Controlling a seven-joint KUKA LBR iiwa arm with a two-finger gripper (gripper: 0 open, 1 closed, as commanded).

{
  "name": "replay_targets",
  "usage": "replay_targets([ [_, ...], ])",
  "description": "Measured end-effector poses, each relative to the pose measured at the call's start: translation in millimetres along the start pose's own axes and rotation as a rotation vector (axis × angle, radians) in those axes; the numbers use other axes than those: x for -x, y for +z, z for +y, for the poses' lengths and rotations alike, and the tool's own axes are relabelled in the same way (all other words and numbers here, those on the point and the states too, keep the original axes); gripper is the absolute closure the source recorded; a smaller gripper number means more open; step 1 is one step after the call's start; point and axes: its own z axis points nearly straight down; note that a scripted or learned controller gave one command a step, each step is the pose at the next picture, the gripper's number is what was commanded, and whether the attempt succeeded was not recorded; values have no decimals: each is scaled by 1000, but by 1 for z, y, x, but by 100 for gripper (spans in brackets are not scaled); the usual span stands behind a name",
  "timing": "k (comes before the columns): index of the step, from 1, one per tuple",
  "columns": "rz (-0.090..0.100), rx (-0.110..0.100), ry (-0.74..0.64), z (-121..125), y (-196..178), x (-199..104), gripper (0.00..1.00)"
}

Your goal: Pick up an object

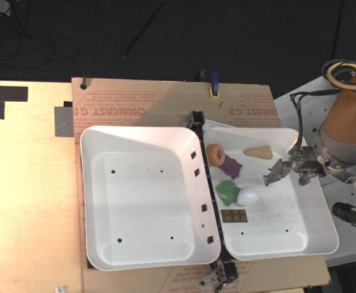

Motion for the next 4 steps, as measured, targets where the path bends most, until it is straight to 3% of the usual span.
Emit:
replay_targets([
  [1, 1, -1, 0, 0, -10, 1, 100],
  [2, 0, 12, -6, -16, -112, -57, 100],
  [3, 1, 10, -11, -51, -201, -152, 100],
  [4, -2, -15, 2, -52, -57, -145, 100],
])
